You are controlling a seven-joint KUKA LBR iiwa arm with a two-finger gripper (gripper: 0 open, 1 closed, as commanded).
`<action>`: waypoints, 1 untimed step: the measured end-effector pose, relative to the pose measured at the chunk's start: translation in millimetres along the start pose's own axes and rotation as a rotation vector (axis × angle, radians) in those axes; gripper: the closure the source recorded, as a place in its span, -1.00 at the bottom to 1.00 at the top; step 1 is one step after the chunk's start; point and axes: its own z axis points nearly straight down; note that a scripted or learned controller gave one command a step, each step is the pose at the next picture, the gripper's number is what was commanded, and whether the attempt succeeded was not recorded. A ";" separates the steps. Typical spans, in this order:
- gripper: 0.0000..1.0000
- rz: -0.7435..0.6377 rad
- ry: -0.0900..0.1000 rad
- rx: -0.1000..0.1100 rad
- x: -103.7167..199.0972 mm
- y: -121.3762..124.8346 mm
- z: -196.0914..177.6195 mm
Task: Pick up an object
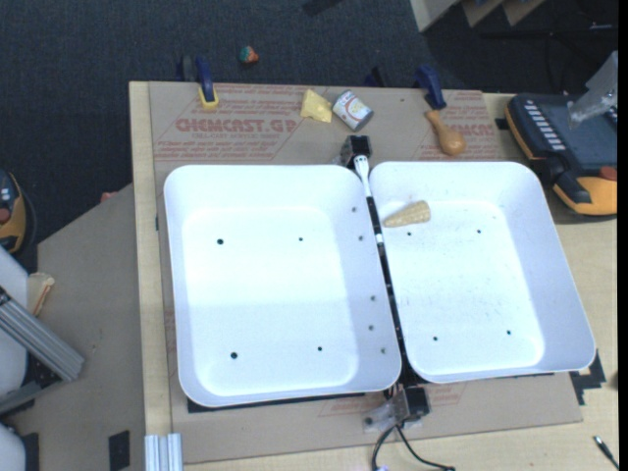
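A small tan cone-shaped object (406, 214) lies in the right bin (549, 263) near its far left corner, close to the seam between the bins. The left bin (182, 263) sits beside it with its white floor showing a few dark dots.
On the board behind the bins lie a yellow wedge (316, 107), a small white box (352, 110) and a wooden-handled tool (445, 132). Two blue clamps (205, 78) (427, 84) grip the board's far edge. A black and orange device (574, 150) rests at the right.
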 end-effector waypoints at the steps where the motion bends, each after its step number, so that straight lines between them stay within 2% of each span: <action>1: -1.00 -0.008 0.006 0.032 64.4 -35.3 97.5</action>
